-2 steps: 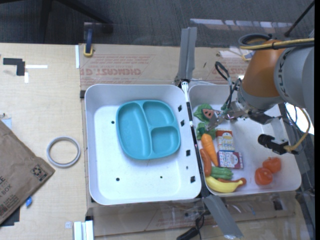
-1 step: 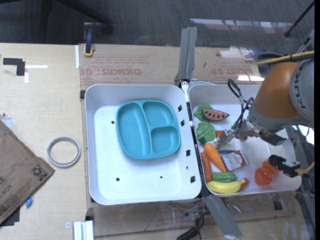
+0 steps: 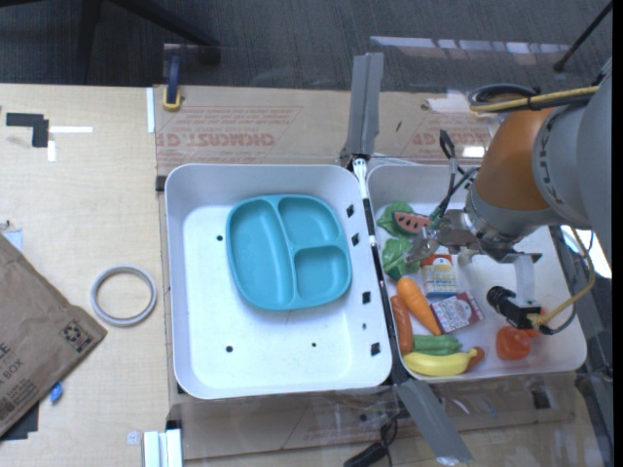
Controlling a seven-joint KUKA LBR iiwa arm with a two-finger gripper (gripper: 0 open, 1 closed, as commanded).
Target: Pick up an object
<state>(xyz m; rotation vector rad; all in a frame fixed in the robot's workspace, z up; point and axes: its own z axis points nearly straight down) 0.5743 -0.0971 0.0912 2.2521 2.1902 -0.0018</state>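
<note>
Camera view looks down on two white bins side by side on a cardboard-covered bench. The left bin (image 3: 195,290) has much bare floor around a teal plate (image 3: 289,251) that lies flat in its middle, apart from every wall. The right bin (image 3: 569,343) is crowded, with little free floor between its walls. The arm (image 3: 545,163) reaches in from the right, and the gripper (image 3: 428,246) hangs low over the bin's left half, near the divider (image 3: 368,251) between the bins. Whether it is released or clenched cannot be told; no thing shows between its tips.

Just beside the gripper lie a watermelon slice (image 3: 410,223) and a green leaf (image 3: 396,256). Below it lie a carrot (image 3: 421,305), a packet (image 3: 454,311), a green pepper (image 3: 435,342) and a banana (image 3: 443,362) along the near wall. A red toy (image 3: 513,342) sits at the bin's right, under a black cable fitting (image 3: 506,302).

Left of the bins, on the pale table, lie a tape ring (image 3: 124,294) and a brown box (image 3: 34,343). Dark carpet lies beyond the bench.
</note>
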